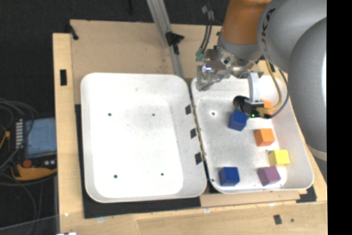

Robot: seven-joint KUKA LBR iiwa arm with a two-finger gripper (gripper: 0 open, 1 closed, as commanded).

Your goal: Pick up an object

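The grey metal gripper [208,78] hangs over the upper left corner of the right shallow white bin [217,143], at the frame's centre. I cannot tell whether it is open or closed, nor that it has hold of anything. The nearest blue plastic cube [237,120] lies below and right of it. Further toward the lower right sit an orange cube [264,136], yellow cube [280,157], purple cube [269,175] and second blue cube [229,175], all apart.

Place: robot lab | Bench: plywood bench [110,47] with left bin [135,165] and right bin [215,137] | Machine: grey-orange robot arm [300,36] | Beside: loose cables [11,113], handheld control box [37,140]
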